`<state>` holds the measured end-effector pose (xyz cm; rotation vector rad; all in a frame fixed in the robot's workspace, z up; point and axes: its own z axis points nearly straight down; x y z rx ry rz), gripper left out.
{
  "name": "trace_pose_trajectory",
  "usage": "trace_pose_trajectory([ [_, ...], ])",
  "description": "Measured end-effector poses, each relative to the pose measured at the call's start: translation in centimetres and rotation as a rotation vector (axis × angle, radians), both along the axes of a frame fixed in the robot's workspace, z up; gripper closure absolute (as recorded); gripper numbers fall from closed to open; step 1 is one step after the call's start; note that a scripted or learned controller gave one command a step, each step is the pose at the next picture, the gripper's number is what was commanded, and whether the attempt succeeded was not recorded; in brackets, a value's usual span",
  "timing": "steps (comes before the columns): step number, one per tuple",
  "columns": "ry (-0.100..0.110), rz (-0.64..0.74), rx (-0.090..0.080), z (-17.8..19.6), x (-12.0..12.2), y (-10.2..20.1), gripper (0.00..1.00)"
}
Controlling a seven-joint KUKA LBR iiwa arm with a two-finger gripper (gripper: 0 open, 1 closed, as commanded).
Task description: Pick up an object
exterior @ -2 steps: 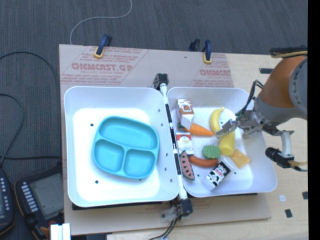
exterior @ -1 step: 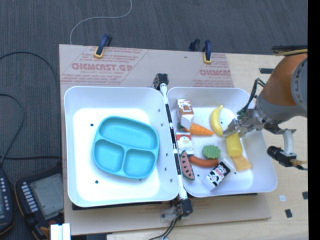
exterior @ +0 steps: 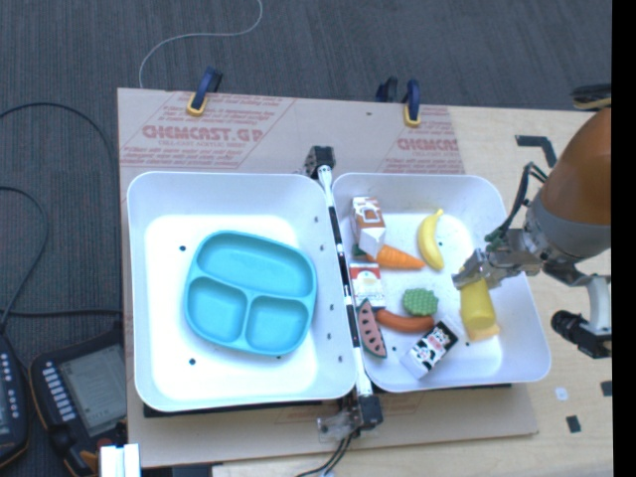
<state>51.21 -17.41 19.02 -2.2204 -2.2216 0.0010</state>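
Gripping 1 yellow block, the end effector overhangs 1 banana, 2 carrots.

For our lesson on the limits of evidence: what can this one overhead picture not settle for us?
- Gripper over the yellow block: blurred, so whether it touches or grips the block is unclear.
- Small white cartons: print too small to read.
- Grey and orange arm: cut off by the right edge.
- Blue three-compartment plastic tray: its underside is hidden.

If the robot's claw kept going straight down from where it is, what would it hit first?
Probably the yellow block-shaped toy lying on the right white bin's floor: the gripper sits right over its upper end. How high above it is hard to judge.
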Motion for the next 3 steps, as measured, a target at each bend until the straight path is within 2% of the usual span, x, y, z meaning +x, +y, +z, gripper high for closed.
trace_pose_trajectory([
  [1, 0.000, 0.001, 0.000, 0.9, -2.5, 6.0, 1.00],
  [3, -0.001, 0.001, -0.002, 2.7, -2.3, 5.9, 1.00],
])
